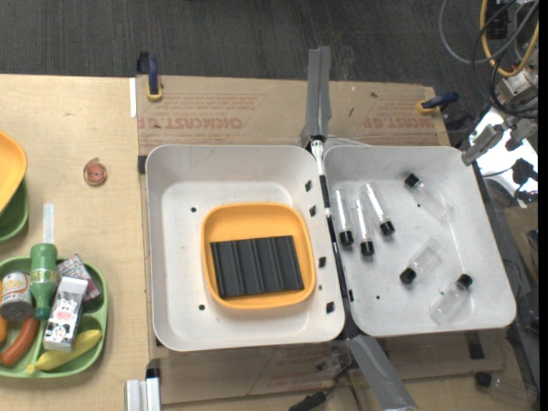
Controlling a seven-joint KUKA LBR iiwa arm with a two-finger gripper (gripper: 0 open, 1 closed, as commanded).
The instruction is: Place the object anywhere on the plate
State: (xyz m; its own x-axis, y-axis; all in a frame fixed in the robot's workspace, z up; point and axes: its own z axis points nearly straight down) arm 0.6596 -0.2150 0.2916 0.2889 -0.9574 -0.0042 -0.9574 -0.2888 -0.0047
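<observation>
**Plate waiting, vials all in the other bin**

Left bin [248, 336] holds the orange plate [257, 211] with a dark ridged insert [257, 264]. Clear black-capped vials [372, 205] lie scattered in the right bin [484, 264]. Risk: the round, slick vials may roll out of a grasp or off the plate.

Dark grey floor [257, 15]; light wooden bench [68, 127].

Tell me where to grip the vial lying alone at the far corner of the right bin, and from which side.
Take the vial across the middle of its clear barrel, coming straight down from above. It lies flat and slanted, black cap toward the bin's far edge, so the fingers should probably close across its narrow width, square to its long axis. Nothing lies close beside it. The orange plate waits in the left bin.
</observation>
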